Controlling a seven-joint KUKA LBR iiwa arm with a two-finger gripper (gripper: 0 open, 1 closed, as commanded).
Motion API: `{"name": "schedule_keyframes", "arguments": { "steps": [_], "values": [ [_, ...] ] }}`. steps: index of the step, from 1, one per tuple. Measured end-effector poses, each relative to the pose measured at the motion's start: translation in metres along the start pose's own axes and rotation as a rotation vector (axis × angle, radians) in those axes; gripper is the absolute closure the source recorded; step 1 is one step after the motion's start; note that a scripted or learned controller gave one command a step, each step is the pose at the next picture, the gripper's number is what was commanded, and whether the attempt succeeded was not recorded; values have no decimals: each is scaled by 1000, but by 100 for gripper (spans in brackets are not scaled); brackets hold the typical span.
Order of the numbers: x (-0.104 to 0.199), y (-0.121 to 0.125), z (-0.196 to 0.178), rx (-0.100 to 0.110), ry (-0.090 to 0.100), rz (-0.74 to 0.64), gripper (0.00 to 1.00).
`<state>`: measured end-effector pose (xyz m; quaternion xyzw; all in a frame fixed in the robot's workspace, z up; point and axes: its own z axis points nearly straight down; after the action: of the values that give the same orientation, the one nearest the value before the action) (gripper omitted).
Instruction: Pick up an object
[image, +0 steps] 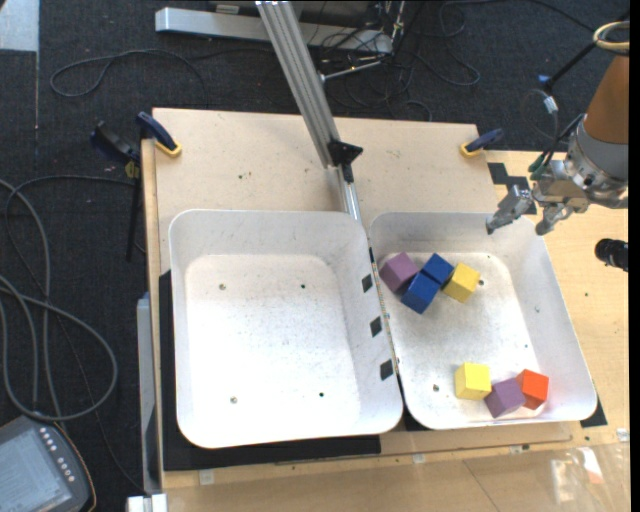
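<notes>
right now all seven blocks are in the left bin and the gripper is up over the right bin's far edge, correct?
Not quite: the camera view shows all seven blocks in the right bin, a cluster of four by the divider and three near the front. The gripper is indeed over that bin's far edge.

A pale tabletop (300, 160) stands on dark carpet (70, 120) strewn with black cables (60, 300); a grey metal pole (305, 85) slants across its far edge.
</notes>
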<state>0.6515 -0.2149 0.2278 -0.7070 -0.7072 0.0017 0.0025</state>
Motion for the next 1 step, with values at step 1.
{"name": "schedule_keyframes", "arguments": {
  "steps": [1],
  "values": [
    [-2,-4,64,0,0,1,0]
  ]
}}
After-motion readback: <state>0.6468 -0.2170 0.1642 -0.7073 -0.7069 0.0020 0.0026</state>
